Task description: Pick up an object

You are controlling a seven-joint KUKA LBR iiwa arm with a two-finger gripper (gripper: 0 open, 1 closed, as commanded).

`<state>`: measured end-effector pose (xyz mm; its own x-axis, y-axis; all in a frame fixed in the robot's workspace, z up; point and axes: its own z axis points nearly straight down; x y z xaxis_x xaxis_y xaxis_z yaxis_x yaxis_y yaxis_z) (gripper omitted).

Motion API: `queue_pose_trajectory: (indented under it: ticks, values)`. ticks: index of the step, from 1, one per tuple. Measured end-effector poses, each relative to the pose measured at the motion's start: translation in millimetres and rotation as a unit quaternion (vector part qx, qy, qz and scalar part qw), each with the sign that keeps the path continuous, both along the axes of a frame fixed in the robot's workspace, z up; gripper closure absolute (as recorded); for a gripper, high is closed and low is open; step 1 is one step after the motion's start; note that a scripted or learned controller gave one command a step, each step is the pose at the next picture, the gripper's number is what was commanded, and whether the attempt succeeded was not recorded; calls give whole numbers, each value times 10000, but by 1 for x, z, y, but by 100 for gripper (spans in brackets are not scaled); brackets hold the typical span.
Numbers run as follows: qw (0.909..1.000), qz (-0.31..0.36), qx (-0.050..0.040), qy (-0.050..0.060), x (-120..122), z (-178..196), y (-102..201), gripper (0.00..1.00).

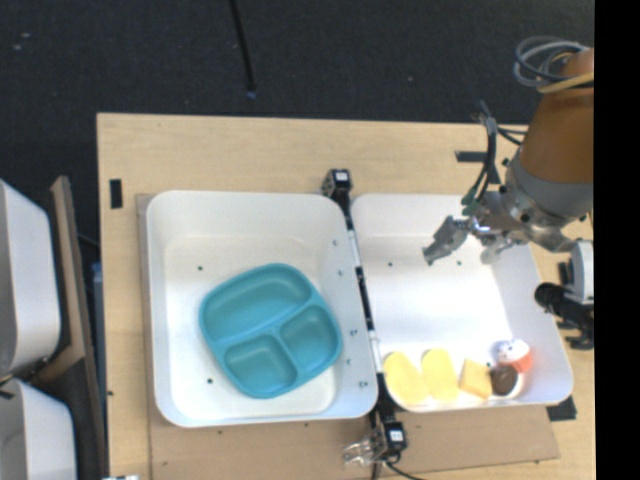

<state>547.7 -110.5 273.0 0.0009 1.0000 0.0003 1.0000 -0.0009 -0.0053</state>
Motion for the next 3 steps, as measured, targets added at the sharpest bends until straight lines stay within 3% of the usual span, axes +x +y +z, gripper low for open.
queue_pose_trajectory:
  ticks: [1,3]
  values:
    - [10000,3,-2,-32,1,3,0,0]
    - [10000,-2,-2,-10,-6,-82,-6,0]
